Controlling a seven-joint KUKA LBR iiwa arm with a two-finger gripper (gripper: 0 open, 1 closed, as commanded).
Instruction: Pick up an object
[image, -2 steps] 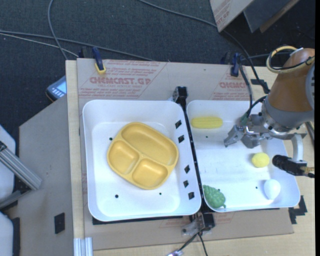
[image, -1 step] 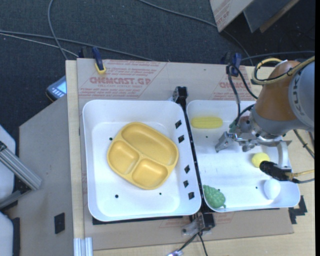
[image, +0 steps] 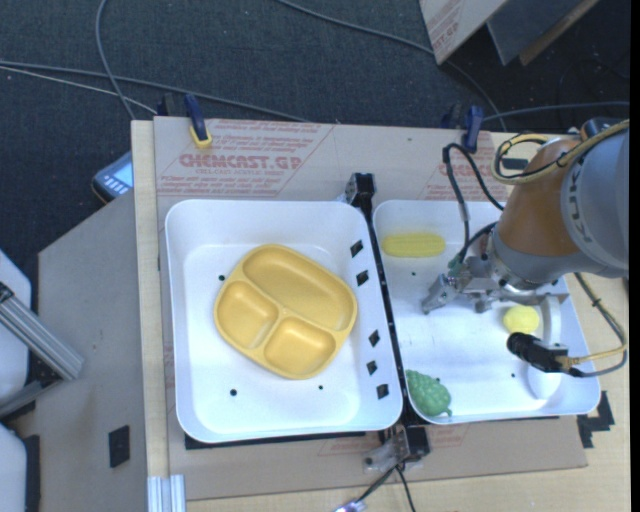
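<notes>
Dark carpet surrounds the bench (image: 250, 160). At frame left, a bin (image: 190, 330) holds a yellow tray (image: 285, 310). At right, another bin (image: 480, 395) holds a corn cob (image: 413, 244), green toy (image: 429, 395) and lemon (image: 520, 319); the gripper (image: 450, 293) hovers mid-bin, open and empty.

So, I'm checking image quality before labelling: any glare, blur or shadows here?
Camera view: sharp overall; even overhead light; the white bins look bright, nearly washed out; a soft shadow sits under the yellow tray; the tool casts faint shade on the bin floor.
</notes>
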